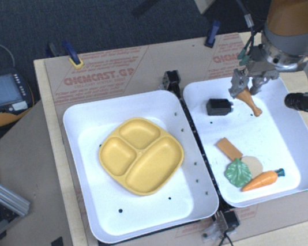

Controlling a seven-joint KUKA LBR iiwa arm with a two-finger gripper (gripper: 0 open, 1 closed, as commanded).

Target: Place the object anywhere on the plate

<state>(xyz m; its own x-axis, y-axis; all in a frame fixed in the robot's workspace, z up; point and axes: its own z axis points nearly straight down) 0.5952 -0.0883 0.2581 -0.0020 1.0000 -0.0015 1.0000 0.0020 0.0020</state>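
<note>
A yellow plate (pixel 142 155) with three compartments lies in the left white bin (pixel 99 216). My gripper (pixel 246 89) hangs over the upper part of the right bin (pixel 303 141), far to the right of the plate. Its fingers are shut on the top end of a tan-orange stick (pixel 251 104), which points down and to the right below them. The stick's lower end sits just above or on the bin floor; I cannot tell which.
The right bin also holds a black block (pixel 219 106) just left of the gripper, a tan slab (pixel 228 149), a green leafy piece (pixel 238 173) on a pale disc (pixel 251 163), and a carrot (pixel 261 180). A ridge divides the bins.
</note>
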